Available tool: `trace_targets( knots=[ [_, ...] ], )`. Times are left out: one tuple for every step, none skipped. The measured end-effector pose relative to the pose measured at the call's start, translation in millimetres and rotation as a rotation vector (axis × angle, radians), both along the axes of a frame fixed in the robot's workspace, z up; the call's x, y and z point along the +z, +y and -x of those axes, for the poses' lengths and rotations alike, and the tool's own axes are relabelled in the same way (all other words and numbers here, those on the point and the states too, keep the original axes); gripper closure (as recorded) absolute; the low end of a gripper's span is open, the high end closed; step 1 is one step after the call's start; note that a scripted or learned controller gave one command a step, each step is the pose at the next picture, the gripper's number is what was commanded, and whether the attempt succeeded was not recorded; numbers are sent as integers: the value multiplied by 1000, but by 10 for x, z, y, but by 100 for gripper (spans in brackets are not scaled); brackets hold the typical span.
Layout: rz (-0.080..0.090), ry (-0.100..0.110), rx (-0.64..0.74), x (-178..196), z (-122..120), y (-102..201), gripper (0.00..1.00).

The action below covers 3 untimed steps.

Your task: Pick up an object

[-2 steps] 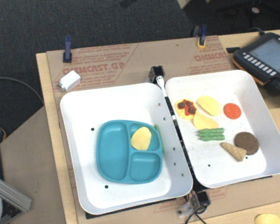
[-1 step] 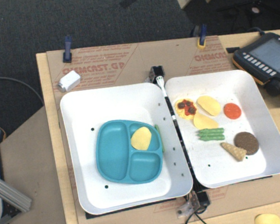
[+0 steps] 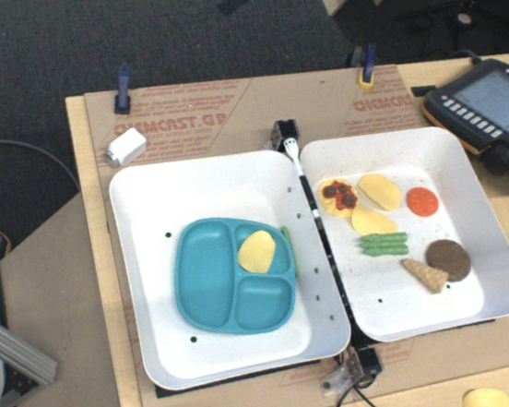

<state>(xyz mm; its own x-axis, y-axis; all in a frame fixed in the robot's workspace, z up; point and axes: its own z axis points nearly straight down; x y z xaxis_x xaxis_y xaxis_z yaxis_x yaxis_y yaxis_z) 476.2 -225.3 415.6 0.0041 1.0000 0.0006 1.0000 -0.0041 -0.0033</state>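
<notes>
You have 2 white bins side by side on the tabletop (image 3: 223, 109), and nearly all the candidates for the pick lie in the right bin (image 3: 458, 162). There, a tight cluster sits toward the far-left part: a small pizza piece (image 3: 338, 196) touching the bin's left wall area, a yellow oval piece (image 3: 380, 191) just right of it, and a second yellow piece (image 3: 372, 221) just nearer. A red round piece (image 3: 423, 201) lies apart on the right. Nearer, the green bean pod (image 3: 384, 244) lies with its long axis running left to right, and the brown round cookie (image 3: 449, 259) touches a tan wedge (image 3: 422, 274) whose long axis slants from far-left to near-right.

The left bin (image 3: 146, 259) carries a blue divided tray (image 3: 213, 278) with 1 yellow piece (image 3: 257, 251) in its far-right compartment.

Since the arm comes in from the right, I judge the red round piece the easiest target: nearest that side and clear of neighbours. As for the claw, its opening cannot be told from here
</notes>
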Motion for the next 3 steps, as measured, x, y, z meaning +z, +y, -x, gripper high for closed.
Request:
trace_targets(
  knots=[
    [7,-21,9,1277,-303,270,100],
    [-2,6,0,115,-11,1,100],
    [6,-15,7,1249,-288,167,100]
  ],
)
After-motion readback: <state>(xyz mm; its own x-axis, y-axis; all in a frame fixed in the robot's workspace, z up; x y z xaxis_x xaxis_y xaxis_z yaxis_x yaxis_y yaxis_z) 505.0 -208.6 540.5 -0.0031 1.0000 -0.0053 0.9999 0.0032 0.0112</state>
